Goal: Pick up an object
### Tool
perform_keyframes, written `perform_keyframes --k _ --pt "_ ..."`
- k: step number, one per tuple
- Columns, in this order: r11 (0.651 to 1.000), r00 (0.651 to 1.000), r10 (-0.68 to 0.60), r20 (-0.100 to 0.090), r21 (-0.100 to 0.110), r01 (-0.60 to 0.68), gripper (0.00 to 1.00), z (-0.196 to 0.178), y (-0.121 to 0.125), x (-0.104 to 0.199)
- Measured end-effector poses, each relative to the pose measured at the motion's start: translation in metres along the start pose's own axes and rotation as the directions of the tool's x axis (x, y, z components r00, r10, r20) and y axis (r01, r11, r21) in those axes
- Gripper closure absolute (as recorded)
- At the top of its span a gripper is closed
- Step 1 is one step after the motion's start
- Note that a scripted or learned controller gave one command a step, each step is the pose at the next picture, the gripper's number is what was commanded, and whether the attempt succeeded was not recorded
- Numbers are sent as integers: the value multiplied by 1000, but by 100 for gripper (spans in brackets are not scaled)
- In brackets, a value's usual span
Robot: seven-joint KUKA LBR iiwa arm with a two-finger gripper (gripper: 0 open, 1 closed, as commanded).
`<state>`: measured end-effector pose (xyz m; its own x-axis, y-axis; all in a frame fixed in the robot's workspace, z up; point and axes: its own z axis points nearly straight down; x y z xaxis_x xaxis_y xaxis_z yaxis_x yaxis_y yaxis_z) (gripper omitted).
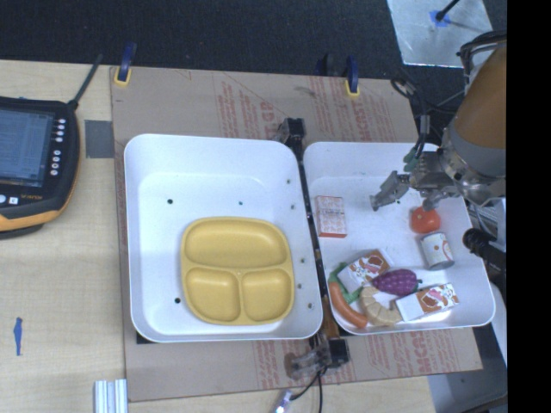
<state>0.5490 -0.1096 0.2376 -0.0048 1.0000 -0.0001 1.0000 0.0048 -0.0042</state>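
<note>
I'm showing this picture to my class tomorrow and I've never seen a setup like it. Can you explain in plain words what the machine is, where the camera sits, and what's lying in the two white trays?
One camera, fixed above the bench, looks down at a slant. The machine is a robot arm reaching in from the right; its gripper hangs over the right bin, and nothing can be seen held in it. Its job is to pick up an object.

The left bin holds a yellow divided plate. The right bin holds toy groceries: a small red-and-white packet, a tomato, a small can, and a heap with purple grapes, a carrot and little cartons.

On the bench at far left lies the orange-edged control tablet.
</note>
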Motion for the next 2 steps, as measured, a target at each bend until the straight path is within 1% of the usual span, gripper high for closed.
perform_keyframes --k 1,2 --pt "1000 1000 2 1 -2 -2 0 -2 23 -69" --pt "1000 1000 -1 0 1 1 0 147 33 -102"
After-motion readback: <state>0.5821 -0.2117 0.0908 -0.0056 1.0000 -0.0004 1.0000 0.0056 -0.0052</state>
